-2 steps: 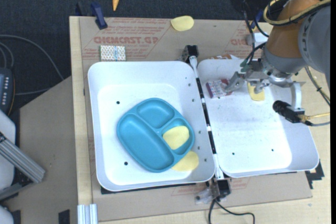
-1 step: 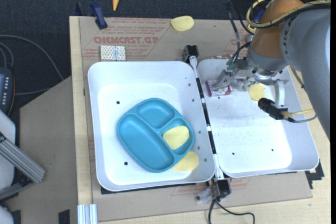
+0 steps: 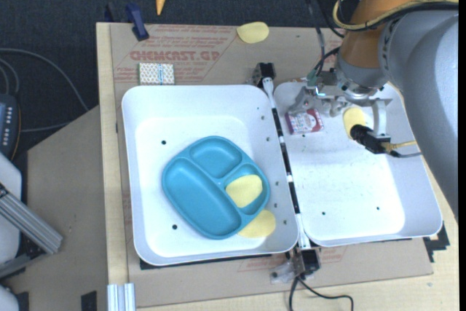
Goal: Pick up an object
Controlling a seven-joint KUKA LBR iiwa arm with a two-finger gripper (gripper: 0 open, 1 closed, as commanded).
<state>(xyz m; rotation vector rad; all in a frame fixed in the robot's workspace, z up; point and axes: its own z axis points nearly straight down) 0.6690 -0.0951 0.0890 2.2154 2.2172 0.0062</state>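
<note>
Right bin (image 3: pixel 364 207), far corner: end effector (image 3: pixel 331 100) sits low over a small pink-and-white packet (image 3: pixel 304 121), wrist pointing down. Cannot tell how the end effector is set, the wrist hardware blocks it. Nothing visibly between its tips, so no hold to report.

Packet is the likely target: lies flat on the bin floor, just beside the divider between bins, touching or nearly under the end effector. Roughly squarish, long axis hard to call; if any, it runs left-right across the view. Being flat and hard against the corner wall probably makes it awkward to pinch.

A yellow round piece (image 3: pixel 354 117) lies just right of the packet, with a black plug and yellow cable (image 3: pixel 375 143) beside it, likely robot wiring.

Left bin (image 3: pixel 142 120): blue divided plate (image 3: pixel 207 186) sits diagonal, long axis upper-right to lower-left. One yellow lemon-like piece (image 3: pixel 245 189) is in its near-right compartment, another yellow piece (image 3: pixel 258 224) on the bin floor touching the plate edge.

On the tabletop (image 3: pixel 196 51) behind the bins: a yellow disc (image 3: pixel 253 32) and a patterned small packet (image 3: pixel 156 73).
</note>
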